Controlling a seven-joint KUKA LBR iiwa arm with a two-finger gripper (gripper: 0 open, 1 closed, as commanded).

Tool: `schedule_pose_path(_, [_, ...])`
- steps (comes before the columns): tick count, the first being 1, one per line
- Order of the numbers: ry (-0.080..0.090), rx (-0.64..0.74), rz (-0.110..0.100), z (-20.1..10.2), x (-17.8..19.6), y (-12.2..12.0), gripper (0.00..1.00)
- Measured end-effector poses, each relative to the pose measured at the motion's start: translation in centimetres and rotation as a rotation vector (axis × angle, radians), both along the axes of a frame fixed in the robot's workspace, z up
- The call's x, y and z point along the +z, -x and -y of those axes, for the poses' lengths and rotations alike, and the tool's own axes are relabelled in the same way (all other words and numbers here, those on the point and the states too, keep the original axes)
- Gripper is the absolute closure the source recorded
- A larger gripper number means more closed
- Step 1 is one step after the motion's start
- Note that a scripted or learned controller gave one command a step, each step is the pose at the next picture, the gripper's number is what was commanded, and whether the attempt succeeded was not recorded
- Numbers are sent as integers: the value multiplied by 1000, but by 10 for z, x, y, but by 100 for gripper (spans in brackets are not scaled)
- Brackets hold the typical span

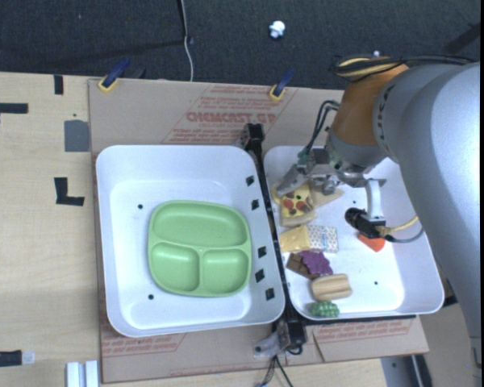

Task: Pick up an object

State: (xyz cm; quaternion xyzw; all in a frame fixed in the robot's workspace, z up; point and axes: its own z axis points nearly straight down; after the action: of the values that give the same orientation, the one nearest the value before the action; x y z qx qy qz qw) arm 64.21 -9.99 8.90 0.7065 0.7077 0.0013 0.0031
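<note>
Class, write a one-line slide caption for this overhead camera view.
Grey arm's gripper hovers over toy food in the right white bin; green divided plate fills the left.

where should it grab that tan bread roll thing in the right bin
Grip the tan roll across its short width at mid-length, descending from above. It lies flat, long axis roughly left-right, with the purple piece touching above and the green item close below, so finger room looks tight.

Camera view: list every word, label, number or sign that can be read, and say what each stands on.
Red printed line on the cardboard sheet behind the bins: too blurred to read with certainty.
Fainter red print below that line: unreadable.
Red print on the cardboard's front edge: too small to read.
Patterned packet in the right bin: no legible text.
</note>
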Motion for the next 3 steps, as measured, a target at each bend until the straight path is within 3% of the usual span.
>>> schedule_pose_path(2, [-2,0,-3,1,0,-15,0])
schedule_pose_path(3, [3,0,11,-5,2,4,0])
